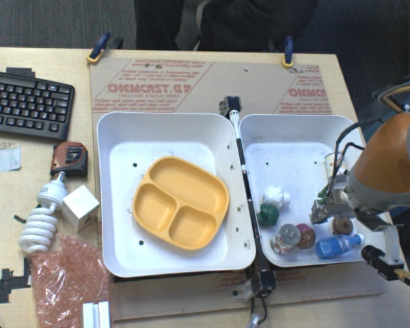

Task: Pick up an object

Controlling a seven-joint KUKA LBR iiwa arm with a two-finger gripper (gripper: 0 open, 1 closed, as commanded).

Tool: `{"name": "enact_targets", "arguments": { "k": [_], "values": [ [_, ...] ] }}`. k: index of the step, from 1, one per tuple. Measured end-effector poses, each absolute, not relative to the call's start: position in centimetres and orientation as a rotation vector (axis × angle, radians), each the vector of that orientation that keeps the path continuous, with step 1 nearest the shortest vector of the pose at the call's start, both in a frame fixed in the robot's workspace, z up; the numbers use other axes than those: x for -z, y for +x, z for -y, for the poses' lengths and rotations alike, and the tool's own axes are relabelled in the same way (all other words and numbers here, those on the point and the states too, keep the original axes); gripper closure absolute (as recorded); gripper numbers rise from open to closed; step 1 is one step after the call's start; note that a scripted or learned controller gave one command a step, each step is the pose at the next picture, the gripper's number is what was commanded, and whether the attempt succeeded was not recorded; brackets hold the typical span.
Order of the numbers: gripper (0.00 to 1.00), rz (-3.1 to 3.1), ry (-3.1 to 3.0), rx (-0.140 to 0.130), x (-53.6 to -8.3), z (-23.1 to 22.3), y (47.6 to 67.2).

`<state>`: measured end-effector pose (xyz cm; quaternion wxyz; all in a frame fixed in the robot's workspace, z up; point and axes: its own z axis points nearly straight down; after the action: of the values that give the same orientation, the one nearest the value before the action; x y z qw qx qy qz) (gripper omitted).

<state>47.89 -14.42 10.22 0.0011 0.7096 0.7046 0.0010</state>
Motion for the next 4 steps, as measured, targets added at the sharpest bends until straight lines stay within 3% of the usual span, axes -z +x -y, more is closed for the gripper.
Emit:
{"name": "enact_targets", "arguments": {
  "k": [1,2,3,4],
  "values": [
    [1.0,-2.221,2.219,-0.001,-18.0,10.2,48.7],
    [1.0,-2.223,2.219,0.0,-19.2,5.7,52.1],
    [1.0,-2.219,2.221,0.0,-23.7,9.1,48.4],
    [0.0,-2.22,2.221,0.0,-23.7,9.1,48.4]
  ]
}}
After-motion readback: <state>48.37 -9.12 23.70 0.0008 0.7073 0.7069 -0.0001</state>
